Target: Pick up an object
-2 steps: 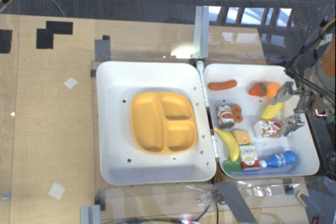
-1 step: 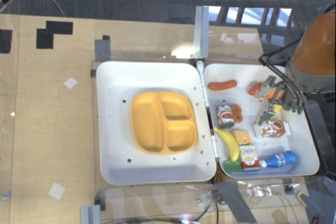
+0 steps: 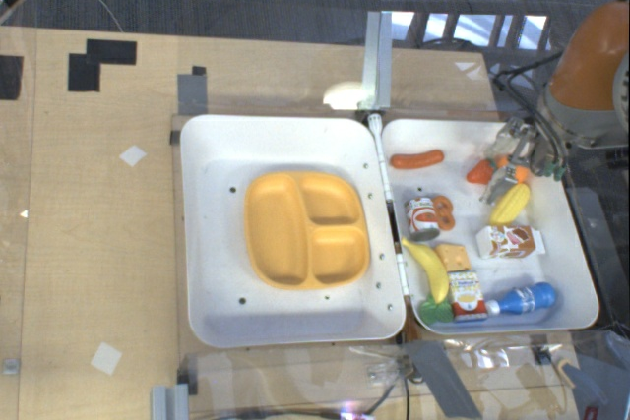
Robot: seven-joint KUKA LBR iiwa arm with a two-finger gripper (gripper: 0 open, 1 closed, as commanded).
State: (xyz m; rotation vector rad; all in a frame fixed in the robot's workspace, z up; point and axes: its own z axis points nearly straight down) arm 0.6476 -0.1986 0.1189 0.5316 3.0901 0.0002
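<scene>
Camera view: right bin (image 3: 581, 256).
Gripper (image 3: 512, 174): just above the corn cob (image 3: 510, 203) (yellow).
Fingers: grip cannot be told.

The gripper (image 3: 511, 170) hangs over the right bin (image 3: 581, 241), just above a yellow corn cob (image 3: 510, 204); a sausage (image 3: 417, 158) lies left of it.

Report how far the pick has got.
Done: the gripper is down in the right bin, at the corn cob and an orange piece. In hand: nothing visibly held; both toys look to rest on the bin floor. Left: grip and lift one. The sausage, banana and bottle lie apart from it.
</scene>
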